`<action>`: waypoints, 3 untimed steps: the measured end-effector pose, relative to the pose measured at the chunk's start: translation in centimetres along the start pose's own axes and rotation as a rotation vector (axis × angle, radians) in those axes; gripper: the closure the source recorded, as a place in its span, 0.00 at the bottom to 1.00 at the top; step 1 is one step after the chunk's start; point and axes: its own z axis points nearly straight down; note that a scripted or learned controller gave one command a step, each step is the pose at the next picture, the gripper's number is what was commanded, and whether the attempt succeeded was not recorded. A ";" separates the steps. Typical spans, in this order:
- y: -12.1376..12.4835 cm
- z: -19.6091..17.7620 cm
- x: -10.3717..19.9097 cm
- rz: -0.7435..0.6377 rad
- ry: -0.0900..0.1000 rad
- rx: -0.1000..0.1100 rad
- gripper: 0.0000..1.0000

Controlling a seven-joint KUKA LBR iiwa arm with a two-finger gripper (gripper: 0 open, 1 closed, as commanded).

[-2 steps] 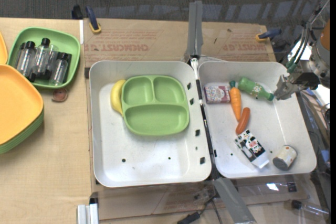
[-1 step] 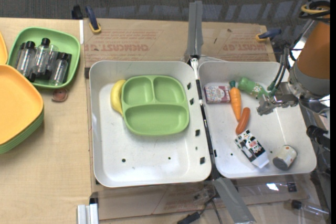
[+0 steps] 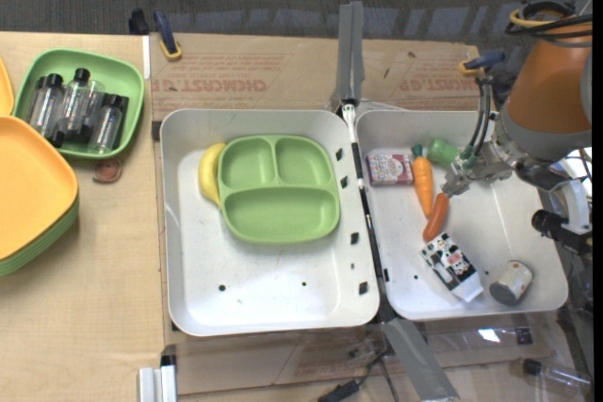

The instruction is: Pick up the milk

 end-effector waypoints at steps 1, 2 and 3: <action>1.8 -9.7 2.9 -0.334 -0.002 -0.003 1.00; 1.9 -2.1 5.0 -0.356 0.000 -0.001 1.00; 9.6 -2.0 9.3 0.214 -0.002 0.000 1.00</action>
